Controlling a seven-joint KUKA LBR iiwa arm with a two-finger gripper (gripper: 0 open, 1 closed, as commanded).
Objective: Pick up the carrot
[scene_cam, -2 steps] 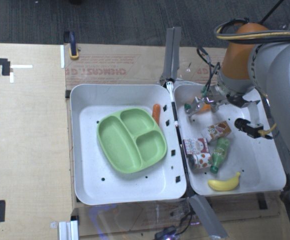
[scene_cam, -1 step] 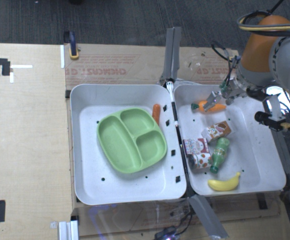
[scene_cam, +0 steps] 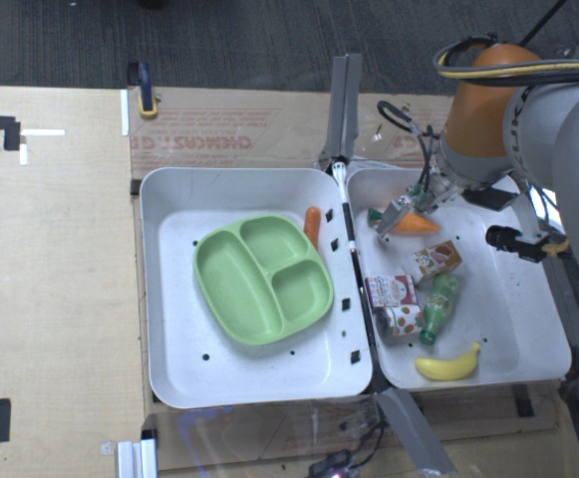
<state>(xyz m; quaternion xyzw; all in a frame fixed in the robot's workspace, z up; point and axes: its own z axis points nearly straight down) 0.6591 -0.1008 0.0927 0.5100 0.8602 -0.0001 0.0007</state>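
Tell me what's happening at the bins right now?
The arm has reached into the right bin, its hand down at the carrot near the bin's back. The carrot seems to lie on the bin floor. Cartons, a green bottle and a banana lie nearer the front. The left bin holds a green plate.

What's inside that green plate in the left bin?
The green plate has three compartments, all bare. An orange sausage-shaped item lies beside its far rim, not in it. Whatever is beneath the plate is hidden.
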